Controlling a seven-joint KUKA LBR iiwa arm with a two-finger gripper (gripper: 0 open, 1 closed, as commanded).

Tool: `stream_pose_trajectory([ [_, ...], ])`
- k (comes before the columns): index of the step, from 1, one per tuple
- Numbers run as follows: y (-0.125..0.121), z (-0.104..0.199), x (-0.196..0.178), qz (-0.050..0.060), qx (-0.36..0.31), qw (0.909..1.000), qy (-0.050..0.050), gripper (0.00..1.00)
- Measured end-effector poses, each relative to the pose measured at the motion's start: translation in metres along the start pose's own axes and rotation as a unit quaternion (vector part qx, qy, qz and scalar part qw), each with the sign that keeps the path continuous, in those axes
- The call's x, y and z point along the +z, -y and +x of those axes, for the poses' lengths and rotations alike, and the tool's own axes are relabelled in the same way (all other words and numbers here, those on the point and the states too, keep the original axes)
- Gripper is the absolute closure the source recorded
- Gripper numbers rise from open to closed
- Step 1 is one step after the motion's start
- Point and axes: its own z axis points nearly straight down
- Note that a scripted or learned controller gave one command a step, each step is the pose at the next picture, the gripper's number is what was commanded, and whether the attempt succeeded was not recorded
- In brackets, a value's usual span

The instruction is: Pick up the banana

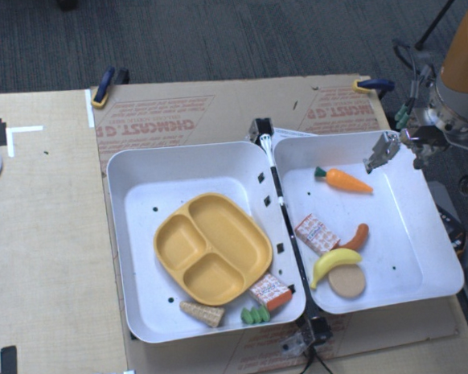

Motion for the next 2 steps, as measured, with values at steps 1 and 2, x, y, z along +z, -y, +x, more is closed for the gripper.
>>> stream_pose_trajectory([
  [1, 0.08, -0.003, 0.077, 0.0, -0.099, 0.9951, 0.0, 0.0],
  [2, 0.07, 0.036, 0.179, 0.0, -0.144, 0.9896, -0.001, 0.0],
])
